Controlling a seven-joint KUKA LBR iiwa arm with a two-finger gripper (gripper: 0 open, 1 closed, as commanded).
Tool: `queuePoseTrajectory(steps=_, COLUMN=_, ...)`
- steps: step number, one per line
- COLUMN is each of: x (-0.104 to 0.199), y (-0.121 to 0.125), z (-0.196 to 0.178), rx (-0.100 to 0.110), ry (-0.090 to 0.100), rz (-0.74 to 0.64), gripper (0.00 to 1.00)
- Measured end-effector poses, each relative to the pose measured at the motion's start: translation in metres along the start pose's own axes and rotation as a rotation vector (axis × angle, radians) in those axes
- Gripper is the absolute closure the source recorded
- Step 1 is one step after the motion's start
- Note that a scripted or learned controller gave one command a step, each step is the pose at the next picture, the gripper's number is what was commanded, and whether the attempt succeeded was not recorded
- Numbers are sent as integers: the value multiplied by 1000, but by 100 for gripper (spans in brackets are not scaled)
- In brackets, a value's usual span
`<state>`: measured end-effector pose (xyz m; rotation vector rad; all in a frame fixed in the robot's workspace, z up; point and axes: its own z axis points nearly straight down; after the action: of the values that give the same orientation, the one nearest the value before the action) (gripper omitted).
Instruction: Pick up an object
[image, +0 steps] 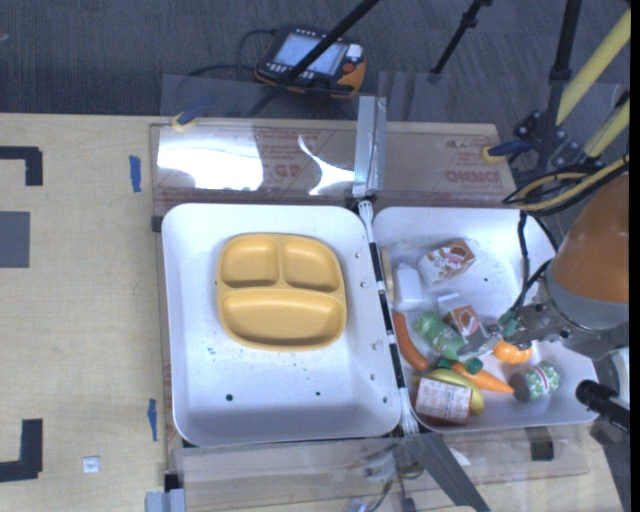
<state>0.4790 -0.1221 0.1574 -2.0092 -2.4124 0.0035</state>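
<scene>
The right bin (500, 225) holds a heap of toy food. A white packet with a red picture (447, 260) lies at the back, with a white bottle (407, 283) to its left. Along the bin's left wall lies a long orange-red piece (407, 342). Near the middle sit a green item (436, 330) and a small brown box (465, 319). Toward the front are a carrot (482, 379), a labelled can (442, 398) and a green-and-white item (539, 381). My gripper (513, 326) hangs low over the bin's right half, just above a small orange piece (513, 352).
The left bin (190, 380) carries a yellow divided plate (283, 290). A metal divider (368, 150) stands behind the seam between the bins. The arm's grey and orange body (598, 265) covers the right bin's right edge. Cables (545, 190) hang near the back right corner.
</scene>
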Motion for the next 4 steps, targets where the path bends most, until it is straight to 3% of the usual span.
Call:
queuePoseTrajectory(steps=1, x=-9, y=42, z=63, rx=-3, ry=-1, rz=-16, gripper=0)
queuePoseTrajectory(steps=2, x=-10, y=41, z=57, rx=2, ry=0, rz=-14, gripper=100)
queuePoseTrajectory(steps=3, x=-10, y=41, z=57, rx=2, ry=0, rz=-14, gripper=0)
queuePoseTrajectory(steps=4, x=-33, y=10, z=40, rx=5, ry=6, rz=-109, gripper=0)
